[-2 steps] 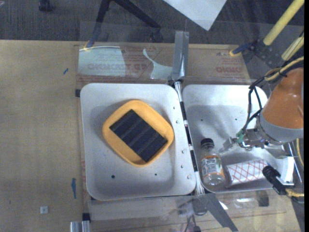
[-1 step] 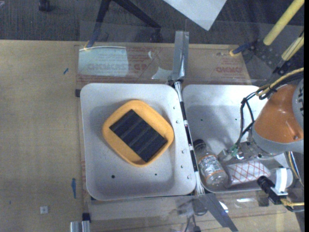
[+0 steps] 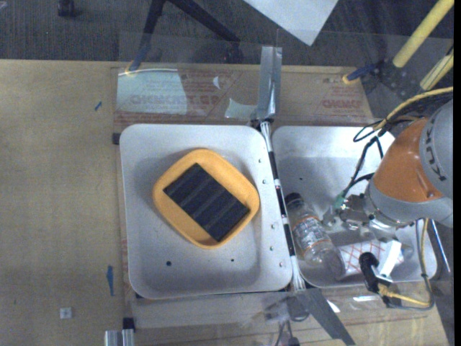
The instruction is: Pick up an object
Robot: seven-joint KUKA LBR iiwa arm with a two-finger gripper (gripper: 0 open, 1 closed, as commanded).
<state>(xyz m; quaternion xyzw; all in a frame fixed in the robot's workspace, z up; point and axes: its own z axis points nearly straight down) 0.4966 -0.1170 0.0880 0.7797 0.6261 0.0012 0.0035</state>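
Note:
A clear plastic bottle [image 3: 312,238] with a black cap lies along the left wall of the right bin [image 3: 317,153]. Beside it, at the bin's front, lies a red-and-white checked packet [image 3: 353,254]. My gripper [image 3: 344,216] reaches down into the right bin just right of the bottle and above the checked packet, with the wrist covering much of it. Nothing shows held in it. In the left bin [image 3: 144,258] rests a yellow-orange dish [image 3: 204,196] with a black ribbed insert.
A metal divider [image 3: 277,200] separates the two bins. The arm's orange band [image 3: 407,171] hangs over the right bin's right half. Yellow cable loops at the bin's front right corner. Brown bench surface lies left of the bins.

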